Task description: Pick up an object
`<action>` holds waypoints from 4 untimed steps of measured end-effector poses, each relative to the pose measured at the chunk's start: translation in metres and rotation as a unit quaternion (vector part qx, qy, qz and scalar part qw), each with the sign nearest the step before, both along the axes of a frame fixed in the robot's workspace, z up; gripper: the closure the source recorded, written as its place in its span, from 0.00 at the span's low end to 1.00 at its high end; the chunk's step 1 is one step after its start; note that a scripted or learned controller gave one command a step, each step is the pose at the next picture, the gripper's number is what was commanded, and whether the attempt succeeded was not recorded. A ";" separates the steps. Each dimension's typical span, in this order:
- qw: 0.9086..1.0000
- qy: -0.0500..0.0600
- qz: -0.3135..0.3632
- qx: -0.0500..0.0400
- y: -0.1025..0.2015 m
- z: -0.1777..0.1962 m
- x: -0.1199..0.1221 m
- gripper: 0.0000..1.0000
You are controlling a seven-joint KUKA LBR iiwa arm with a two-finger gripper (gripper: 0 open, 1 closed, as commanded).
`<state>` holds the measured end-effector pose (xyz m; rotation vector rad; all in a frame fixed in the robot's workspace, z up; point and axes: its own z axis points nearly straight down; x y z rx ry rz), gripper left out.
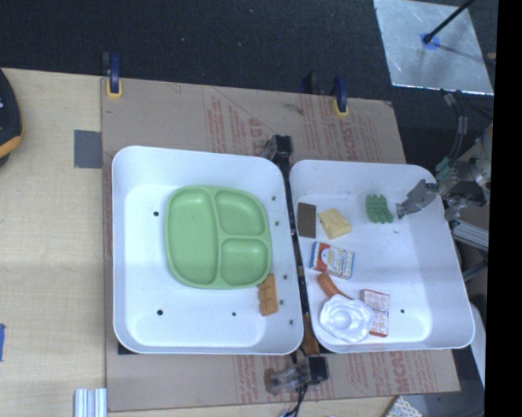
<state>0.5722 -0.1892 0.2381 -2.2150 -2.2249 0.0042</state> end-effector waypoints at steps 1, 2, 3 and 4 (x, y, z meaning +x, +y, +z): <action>1.000 -0.002 0.002 -0.002 0.006 -0.051 0.065 0.00; 1.000 0.001 0.003 0.000 0.005 -0.119 0.084 0.00; 1.000 0.001 0.003 -0.001 0.004 -0.105 0.084 1.00; 1.000 0.001 0.004 -0.001 0.004 -0.105 0.084 0.00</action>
